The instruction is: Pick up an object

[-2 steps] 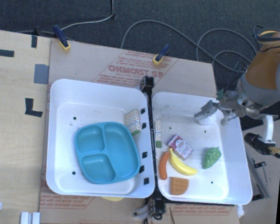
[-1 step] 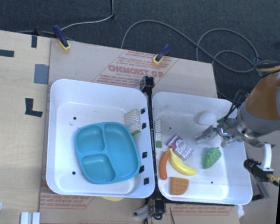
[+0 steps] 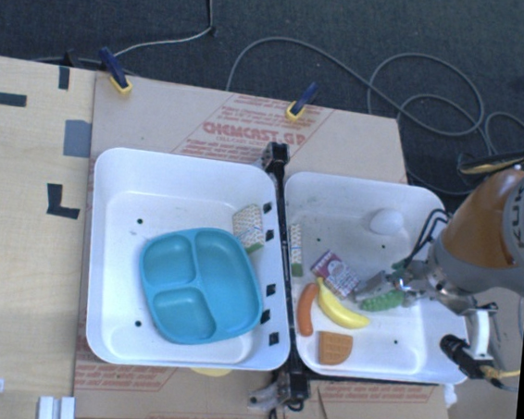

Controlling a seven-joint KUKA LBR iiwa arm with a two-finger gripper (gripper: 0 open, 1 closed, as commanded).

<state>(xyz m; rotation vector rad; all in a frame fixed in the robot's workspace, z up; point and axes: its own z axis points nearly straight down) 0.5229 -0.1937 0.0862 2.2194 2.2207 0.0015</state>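
Camera view: arm enters from the right, end effector low in the right bin, right at a green object beside the banana; can't tell whether it is spread or pinching, too small and cluttered there. Pick candidates all sit in the right bin: yellow toy banana, orange carrot-like piece, tan waffle-textured block, purple-and-white packet, white rounded lump. My read: green piece is the target; it touches the banana, so go straight down, centre on it, lift slowly and check it comes up. Materials: bins are smooth glossy white plastic, shallow walls; left bin holds a blue 3-compartment plate, matte, rounded corners, plus a small printed carton. Bench is pale wood with cardboard under the bins.
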